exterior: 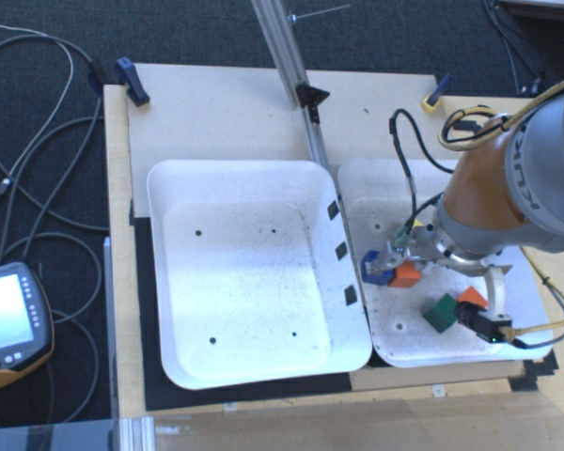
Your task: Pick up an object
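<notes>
Robotics lab, grey and orange industrial arm [508, 191] over 2 white bins [240, 271] on a surface [216, 111], teach pendant [9, 322], loose cables [38, 158] on dark carpet, aluminium camera pole [277, 36]

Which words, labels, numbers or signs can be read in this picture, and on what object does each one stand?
No text can be read here.
The arm bears a dark marking along the grey casing beside its orange band, but it is cut off and too blurred to read.
The handheld pendant at the left edge has a lit screen, washed out to white; nothing on it is legible.
The two bins and the small blocks carry no visible lettering.
</notes>
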